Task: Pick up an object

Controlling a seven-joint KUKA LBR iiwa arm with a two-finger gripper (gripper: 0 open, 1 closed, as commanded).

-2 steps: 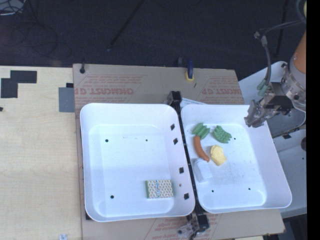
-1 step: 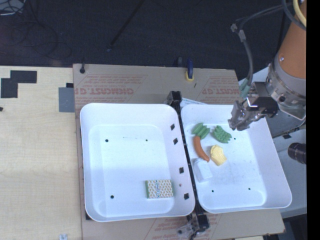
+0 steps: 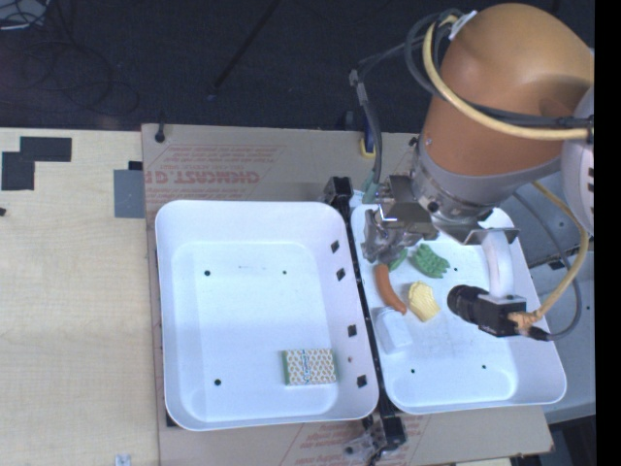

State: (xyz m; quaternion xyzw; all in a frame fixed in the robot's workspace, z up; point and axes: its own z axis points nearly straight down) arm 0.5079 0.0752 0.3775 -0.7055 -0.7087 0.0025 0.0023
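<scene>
wooden bench (image 3: pixel 68 299), cardboard sheet (image 3: pixel 243 168) under white bins (image 3: pixel 194 231), dark floor behind.

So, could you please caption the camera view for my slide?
KUKA arm's gripper low in the right bin near an orange carrot-like piece; patterned sponge in the left bin.

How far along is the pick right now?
Done: the gripper is low in the right bin, at its upper left corner, beside the green piece and the orange stick. In hand: I can't make out anything between its fingers. Left: a confirmed grasp and lift. The yellow piece and the left bin's patterned block lie untouched.
</scene>
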